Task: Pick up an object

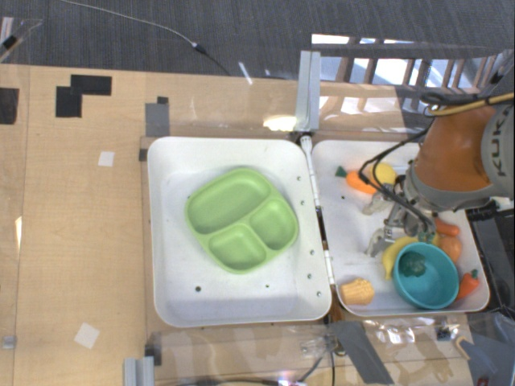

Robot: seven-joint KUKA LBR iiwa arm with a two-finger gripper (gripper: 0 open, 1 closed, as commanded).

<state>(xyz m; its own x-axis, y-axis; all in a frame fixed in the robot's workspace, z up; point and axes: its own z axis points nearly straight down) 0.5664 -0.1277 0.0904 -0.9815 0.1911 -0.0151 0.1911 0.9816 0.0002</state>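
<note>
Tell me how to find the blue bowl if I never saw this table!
Look at the two white bins side by side and pick the right bin, where the grey and orange arm reaches in. Go to its near right corner: the teal bowl sits there. It is the biggest, roundest thing among the small yellow and orange toy foods.

Teal bowl point(425, 275) upright in right bin's near corner, yellow banana point(393, 255) touching its left rim.
</note>
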